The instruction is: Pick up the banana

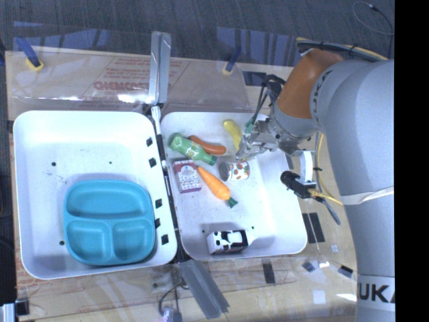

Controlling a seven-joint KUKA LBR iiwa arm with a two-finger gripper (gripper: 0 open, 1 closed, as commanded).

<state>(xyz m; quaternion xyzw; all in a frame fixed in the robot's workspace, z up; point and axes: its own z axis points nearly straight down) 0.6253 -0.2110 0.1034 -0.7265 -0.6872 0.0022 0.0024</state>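
The yellow banana (232, 134) lies near the back of the right bin (268, 227), running front to back. My gripper (245, 149) hangs just right of the banana's front end, low over the bin, beside a small colourful can (238, 172). Its fingers are dark and small from this height. Nothing shows between them.
In the right bin lie a green bottle (190, 147), an orange sausage-like piece (209, 145), a carrot (216, 184), a dark red box (188, 177) and a black-and-white toy (228, 240) at the front. The left bin (40, 133) holds a blue divided tray (109, 221).
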